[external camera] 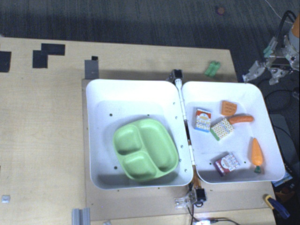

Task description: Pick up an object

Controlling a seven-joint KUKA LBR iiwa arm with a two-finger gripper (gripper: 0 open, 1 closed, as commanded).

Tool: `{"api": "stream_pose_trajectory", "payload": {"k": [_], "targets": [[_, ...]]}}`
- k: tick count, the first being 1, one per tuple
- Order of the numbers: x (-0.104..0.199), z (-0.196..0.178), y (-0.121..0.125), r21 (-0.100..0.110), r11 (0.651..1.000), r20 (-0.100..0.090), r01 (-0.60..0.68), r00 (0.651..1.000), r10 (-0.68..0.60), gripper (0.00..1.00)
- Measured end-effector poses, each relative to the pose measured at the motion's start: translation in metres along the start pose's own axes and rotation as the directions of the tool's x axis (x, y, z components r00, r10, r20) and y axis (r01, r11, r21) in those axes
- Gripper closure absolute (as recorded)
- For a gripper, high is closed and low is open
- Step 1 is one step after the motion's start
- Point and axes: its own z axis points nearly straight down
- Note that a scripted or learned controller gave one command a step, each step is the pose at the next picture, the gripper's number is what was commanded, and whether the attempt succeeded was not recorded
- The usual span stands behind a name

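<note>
While the view looks down at a slant, the nearest things sit along the bottom edge: a small clamp [196, 197] with wires at the seam between the bins, a grey bracket [80, 215] cut off by the frame, and a blue-and-yellow item [276, 205] at the right, too cropped to name. On the bench [42, 139] the left bin [96, 125] holds a green tray [145, 148] with three compartments, lying slightly turned. Nearest in the right bin [269, 125] is a dark red packet [227, 163], its print too small to read, and beside it near the right wall an upright carrot [256, 153]. Farther back lie a speckled green block [221, 128], tilted, touching or almost touching a sausage [241, 119]; a white-and-red carton [203, 120] just left of the block; and an orange cracker [228, 108] behind them. Beyond the bins a small green object [212, 68] rests on the bench, blurred. At the far right edge the tool [272, 68] hangs outside the right bin, above dark floor, apart from every object; its fingers are a pale blur, so I cannot tell how far apart they stand, and nothing is seen between them
</note>
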Motion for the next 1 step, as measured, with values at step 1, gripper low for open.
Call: {"api": "stream_pose_trajectory", "payload": {"k": [1], "targets": [[-0.0039, 0.0750, -0.0140, 0.001, 1.000, 0.000, -0.002, 1.000, 0.002, 0.00]]}}
